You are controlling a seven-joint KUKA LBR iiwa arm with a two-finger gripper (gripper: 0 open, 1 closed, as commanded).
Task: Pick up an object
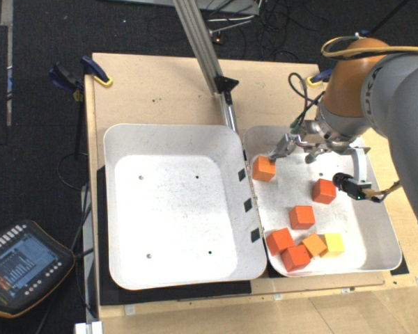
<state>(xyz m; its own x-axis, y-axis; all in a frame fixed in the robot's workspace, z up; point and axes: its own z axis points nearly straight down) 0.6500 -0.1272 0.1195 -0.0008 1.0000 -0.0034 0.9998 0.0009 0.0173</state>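
**Reaching toward the orange block, with nothing gripped**

Hanging over the back of the right bin (pixel 376 259), the claw (pixel 292 147) sits just right of and above an orange block (pixel 264 168) near the bin's left wall. Whether its fingers are spread or closed I cannot tell from this slant; no block shows between them.

What could go wrong, as I judge it: that block lies close to the wall where the two bins meet, so a descending finger may land on the rim or on the block's top instead of straddling it, pushing it aside or tipping it. The block also looks turned at an angle, so fingers closing on its corners could squeeze it out. A grab aimed slightly off would close on air.

Counted in the right bin: seven blocks. One orange by the claw, a red one (pixel 324 191) further right, one red-orange (pixel 302 217) mid-bin, and a front cluster of two red-orange (pixel 279 241) (pixel 296 257), one orange-yellow (pixel 315 245) and one yellow (pixel 334 243). The left bin (pixel 125 145) is the second of two bins.
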